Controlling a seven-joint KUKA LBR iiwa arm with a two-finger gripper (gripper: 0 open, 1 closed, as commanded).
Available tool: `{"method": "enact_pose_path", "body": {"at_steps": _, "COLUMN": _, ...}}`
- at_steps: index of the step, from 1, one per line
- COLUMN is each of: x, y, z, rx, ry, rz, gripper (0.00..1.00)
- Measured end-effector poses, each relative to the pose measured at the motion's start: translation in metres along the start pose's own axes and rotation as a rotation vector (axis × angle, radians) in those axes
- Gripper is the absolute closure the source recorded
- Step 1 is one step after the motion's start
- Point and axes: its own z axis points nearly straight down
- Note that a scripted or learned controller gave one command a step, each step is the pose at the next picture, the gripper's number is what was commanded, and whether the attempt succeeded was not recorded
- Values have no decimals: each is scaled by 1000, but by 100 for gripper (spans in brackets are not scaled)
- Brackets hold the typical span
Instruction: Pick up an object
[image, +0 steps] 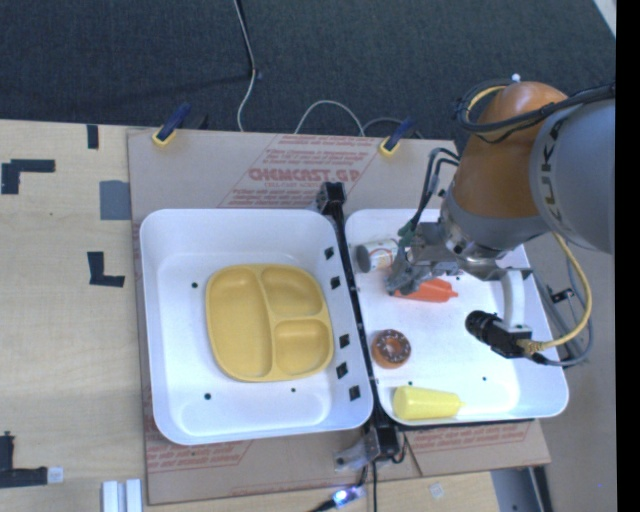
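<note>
- A yellow divided plate (268, 322) is lying flat in the middle of the left bin (160, 250), well apart from the arm and out of play for now.
- A black divider (345, 290) is running between the two bins, keeping their contents separate.
- In the right bin (470, 400), a small round brown piece (391, 347) is sitting near the divider, and a yellow object (427, 403) is resting near the front rim; both are lying free.
- An orange carrot-like object (432, 291) is lying on the bin floor directly under the tool, so it is likely the thing being targeted.
- The tool (408, 272) is hanging low over the carrot-like object's left end, probably lining up for a grasp; whether its fingers are apart or together I cannot tell, since the wrist is hiding them.
- The grey arm (500, 180) is leaning in from the right, covering the back of the right bin.
- A black cylindrical part (492, 331) with cables is hanging beside the arm, over the bin.
</note>
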Motion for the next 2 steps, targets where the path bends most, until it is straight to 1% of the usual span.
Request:
{"method": "enact_pose_path", "body": {"at_steps": 1, "x": 49, "y": -13, "z": -2, "rx": 0, "ry": 0, "rz": -1, "gripper": 100}}
{"method": "enact_pose_path", "body": {"at_steps": 2, "x": 102, "y": -18, "z": 16, "rx": 1, "ry": -1, "rz": -1, "gripper": 100}}
